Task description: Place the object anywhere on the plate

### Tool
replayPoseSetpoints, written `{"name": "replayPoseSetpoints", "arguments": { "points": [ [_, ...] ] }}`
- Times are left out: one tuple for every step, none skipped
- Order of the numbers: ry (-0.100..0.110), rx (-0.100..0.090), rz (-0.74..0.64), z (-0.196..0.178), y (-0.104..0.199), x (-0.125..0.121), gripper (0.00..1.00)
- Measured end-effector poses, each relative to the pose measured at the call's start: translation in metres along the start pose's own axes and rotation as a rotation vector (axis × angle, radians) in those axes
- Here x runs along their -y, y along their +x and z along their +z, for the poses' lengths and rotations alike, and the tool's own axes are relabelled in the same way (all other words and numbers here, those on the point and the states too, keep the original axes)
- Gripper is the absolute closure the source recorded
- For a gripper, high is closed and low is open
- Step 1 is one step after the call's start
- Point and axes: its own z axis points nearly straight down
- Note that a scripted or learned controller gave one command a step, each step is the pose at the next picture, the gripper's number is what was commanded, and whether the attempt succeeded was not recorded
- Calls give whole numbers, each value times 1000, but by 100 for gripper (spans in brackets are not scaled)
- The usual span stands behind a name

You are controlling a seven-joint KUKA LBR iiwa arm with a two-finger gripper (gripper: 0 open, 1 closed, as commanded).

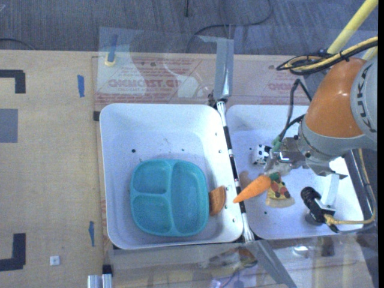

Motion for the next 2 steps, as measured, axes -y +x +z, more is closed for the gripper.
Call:
{"name": "replayPoseSetpoints", "arguments": {
  "points": [
    [-3,-1,-285,0,82,-10,100],
    [-3,-1,-285,0,82,-10,0]
  ]
}}
